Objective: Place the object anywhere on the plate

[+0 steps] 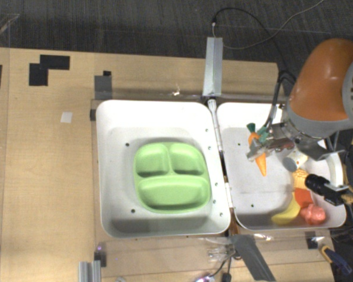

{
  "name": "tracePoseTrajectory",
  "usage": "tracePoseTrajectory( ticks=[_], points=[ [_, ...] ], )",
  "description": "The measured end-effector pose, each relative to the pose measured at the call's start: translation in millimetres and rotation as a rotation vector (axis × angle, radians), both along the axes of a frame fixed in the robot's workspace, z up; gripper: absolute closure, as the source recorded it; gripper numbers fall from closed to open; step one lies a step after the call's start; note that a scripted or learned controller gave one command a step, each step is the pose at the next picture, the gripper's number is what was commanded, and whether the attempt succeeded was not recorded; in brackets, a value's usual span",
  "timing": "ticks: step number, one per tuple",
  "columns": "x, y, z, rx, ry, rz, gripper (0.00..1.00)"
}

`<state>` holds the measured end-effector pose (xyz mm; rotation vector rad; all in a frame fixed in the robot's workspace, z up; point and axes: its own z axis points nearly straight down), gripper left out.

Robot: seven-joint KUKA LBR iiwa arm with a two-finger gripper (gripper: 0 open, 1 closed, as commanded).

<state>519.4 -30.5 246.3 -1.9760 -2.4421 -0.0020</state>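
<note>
In the right bin (247,207): one carrot (260,157), clamped between the fingers of the gripper (262,148).
Left bin (115,157): one green plate (170,177), three compartments. Right bin, near corner: one banana (286,213), one pink fruit (313,214), one red-orange item (303,195), heaped together. Partial letters on the arm (326,81), not legible.

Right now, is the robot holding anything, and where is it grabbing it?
Yes: the tool grips the toy carrot near its green leafy top, orange tip pointing down, over the right bin.
</note>
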Motion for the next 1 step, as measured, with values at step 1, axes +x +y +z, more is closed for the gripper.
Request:
tracePoseTrajectory(
  ticks=[1],
  points=[
    [23.3,-15.8,125.3,-0.002,-0.001,0.031,1.00]
  ],
)
